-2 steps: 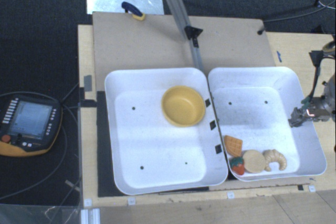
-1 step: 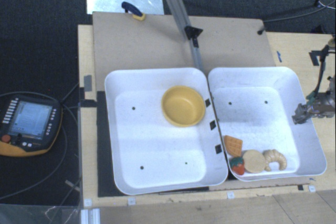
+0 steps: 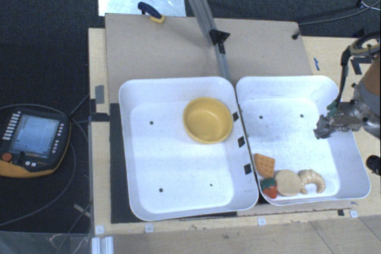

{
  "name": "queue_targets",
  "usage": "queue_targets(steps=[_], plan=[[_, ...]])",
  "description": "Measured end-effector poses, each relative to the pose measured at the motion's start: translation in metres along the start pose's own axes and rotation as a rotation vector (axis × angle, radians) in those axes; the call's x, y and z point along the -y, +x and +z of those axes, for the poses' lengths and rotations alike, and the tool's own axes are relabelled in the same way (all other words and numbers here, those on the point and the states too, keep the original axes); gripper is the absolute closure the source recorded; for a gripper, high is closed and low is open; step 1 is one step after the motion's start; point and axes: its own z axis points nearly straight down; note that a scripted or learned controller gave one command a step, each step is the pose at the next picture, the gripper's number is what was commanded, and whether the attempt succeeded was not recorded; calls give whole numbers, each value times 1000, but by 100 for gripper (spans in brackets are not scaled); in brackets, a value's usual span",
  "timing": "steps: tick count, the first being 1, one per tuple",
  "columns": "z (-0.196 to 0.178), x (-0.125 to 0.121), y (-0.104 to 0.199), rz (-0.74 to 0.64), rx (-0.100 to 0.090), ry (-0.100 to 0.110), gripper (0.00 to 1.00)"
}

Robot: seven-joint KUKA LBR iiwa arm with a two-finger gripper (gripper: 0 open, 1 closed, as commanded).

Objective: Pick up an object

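A yellow bowl (image 3: 208,120) sits in the left bin (image 3: 143,187), toward its back right. In the front of the right bin (image 3: 351,178) lie a waffle piece (image 3: 265,164), a small red and green piece (image 3: 270,189), a round tan cookie (image 3: 288,182) and a croissant (image 3: 313,181), close together. My gripper (image 3: 323,128) hangs over the right bin's right side, behind and to the right of the toy foods and apart from them. Its fingers are too small and dark to read.
A metal pole (image 3: 199,0) slants across the back of the bench to a clamp (image 3: 218,37). A teach pendant (image 3: 33,141) lies on the floor at the left. The two bins meet at a middle rim (image 3: 238,128).
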Motion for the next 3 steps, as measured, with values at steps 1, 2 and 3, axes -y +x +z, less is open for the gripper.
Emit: queue_targets(steps=[1,2,3], plan=[[-1,-5,44,1,0,1,100],[2,-4,107,-1,-1,2,100],[13,0,157,0,0,2,100]])
